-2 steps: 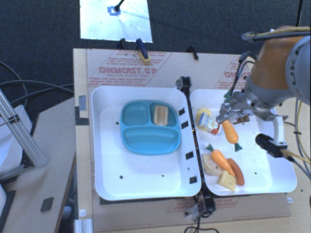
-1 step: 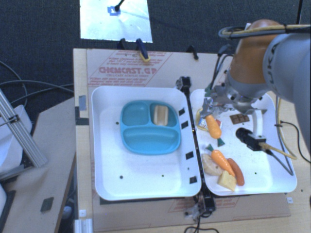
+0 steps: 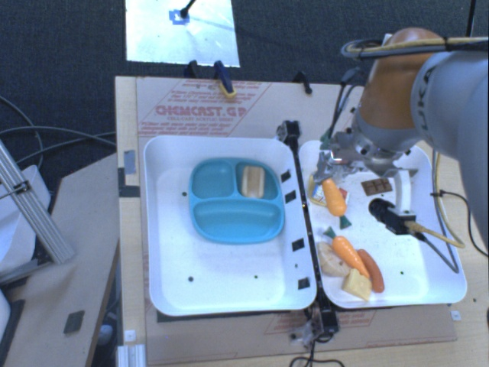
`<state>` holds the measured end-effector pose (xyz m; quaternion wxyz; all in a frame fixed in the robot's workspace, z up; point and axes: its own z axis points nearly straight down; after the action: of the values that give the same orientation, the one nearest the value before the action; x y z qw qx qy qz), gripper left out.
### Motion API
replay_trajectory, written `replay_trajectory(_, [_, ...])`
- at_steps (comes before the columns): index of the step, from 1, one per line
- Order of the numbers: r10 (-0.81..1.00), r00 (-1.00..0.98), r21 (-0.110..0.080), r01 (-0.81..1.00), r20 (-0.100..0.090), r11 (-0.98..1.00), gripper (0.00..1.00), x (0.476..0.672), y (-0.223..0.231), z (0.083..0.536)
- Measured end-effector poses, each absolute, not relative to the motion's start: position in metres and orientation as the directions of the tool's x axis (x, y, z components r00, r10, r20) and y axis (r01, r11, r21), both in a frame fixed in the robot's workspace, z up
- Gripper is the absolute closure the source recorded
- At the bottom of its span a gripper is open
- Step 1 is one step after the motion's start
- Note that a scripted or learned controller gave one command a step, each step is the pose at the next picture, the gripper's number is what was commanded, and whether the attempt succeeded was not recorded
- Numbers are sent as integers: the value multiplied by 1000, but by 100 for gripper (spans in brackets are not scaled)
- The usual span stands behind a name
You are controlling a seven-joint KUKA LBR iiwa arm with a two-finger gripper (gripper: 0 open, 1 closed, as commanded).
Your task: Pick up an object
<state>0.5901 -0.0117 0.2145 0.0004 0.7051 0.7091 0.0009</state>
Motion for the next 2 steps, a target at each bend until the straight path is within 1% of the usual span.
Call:
replay_trajectory(1, [1000,-2,3,1000,0,2,100,590,-19,230])
replay_trajectory(2, [1000,-6,2,1000,1,6,100,591,-13,234])
